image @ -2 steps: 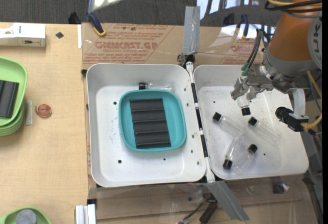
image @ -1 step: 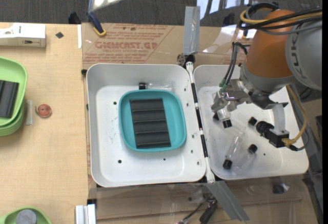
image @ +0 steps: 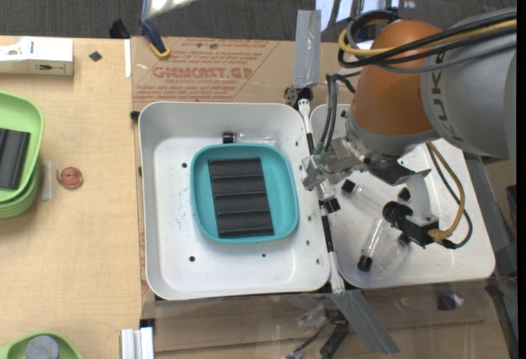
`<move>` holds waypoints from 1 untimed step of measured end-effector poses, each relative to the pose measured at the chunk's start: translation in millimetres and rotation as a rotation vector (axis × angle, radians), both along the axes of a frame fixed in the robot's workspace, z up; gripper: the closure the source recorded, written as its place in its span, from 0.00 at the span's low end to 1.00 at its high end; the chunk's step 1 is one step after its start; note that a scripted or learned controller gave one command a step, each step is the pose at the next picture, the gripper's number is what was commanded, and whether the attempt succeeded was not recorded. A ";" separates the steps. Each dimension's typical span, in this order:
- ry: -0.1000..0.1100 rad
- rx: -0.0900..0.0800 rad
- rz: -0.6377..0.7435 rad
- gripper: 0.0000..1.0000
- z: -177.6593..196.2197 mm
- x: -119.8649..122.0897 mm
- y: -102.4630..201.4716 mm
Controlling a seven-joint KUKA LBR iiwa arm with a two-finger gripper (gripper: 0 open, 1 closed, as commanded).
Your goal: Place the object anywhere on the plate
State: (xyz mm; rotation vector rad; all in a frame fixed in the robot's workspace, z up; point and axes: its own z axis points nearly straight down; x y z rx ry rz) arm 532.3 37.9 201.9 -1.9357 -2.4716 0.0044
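Observation:
In the left bin (image: 164, 209) sits a teal square plate (image: 202, 197), and a black ridged block (image: 240, 195) lies flat on its middle. Behind the plate, a small clear tube with a black cap (image: 237, 138) rests against the back wall. My gripper (image: 326, 174) hangs below the orange band (image: 394, 78), over the left edge of the right bin (image: 468, 259) beside the divider. The wrist body hides its tips. Beneath it lie clear tubes with black caps (image: 371, 246), and another one (image: 350, 186) is close to the gripper.
Cables loop from the wrist across the right bin to a black fitting (image: 408, 226). A cardboard sheet (image: 214, 70) lies behind the bins. On the wooden bench to the left are a green tray (image: 25, 127), a white box (image: 37, 56) and a small brown disc (image: 71, 177).

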 end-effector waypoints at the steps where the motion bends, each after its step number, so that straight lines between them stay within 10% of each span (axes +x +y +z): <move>1: -0.001 0.000 0.000 0.00 0.1 0.1 -0.4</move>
